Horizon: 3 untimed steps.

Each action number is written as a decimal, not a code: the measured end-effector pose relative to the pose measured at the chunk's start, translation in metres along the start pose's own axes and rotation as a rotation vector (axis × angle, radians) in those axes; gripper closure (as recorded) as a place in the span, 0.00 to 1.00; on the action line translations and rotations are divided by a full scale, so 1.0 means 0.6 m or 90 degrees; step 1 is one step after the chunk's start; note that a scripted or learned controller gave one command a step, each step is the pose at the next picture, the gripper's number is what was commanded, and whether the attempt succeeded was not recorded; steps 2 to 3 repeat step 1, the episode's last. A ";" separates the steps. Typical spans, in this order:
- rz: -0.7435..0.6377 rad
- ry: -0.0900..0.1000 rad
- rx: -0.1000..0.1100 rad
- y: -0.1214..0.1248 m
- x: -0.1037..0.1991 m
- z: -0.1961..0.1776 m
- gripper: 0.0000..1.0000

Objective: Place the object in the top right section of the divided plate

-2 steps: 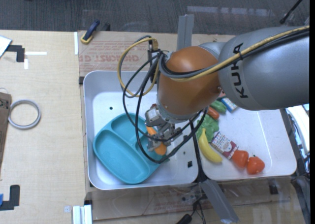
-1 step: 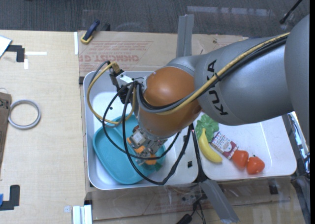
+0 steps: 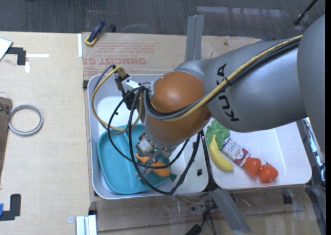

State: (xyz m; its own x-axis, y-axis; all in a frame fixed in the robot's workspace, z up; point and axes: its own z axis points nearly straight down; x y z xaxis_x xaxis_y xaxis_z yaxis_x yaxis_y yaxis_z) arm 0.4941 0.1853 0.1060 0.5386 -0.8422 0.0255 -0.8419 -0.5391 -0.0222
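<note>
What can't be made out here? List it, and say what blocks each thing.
- Gripper: the arm's orange band covers most of it in the camera view, so whether it is open or shut is unclear.
- Orange object below the gripper: partly hidden, too small to identify.
- Blue plate: the arm and cables cover its right side, so the dividers are unclear.
- Right bin: its upper part lies under the arm.

Glossy teal plate (image 3: 116, 169), seemingly plastic, matt wooden bench (image 3: 46, 167), smooth white bins (image 3: 289, 156)
</note>
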 end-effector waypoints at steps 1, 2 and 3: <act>-0.057 -0.020 -0.006 -0.045 0.104 0.008 0.00; -0.057 -0.020 -0.006 -0.045 0.104 0.008 0.00; -0.057 -0.020 -0.006 -0.045 0.104 0.008 0.00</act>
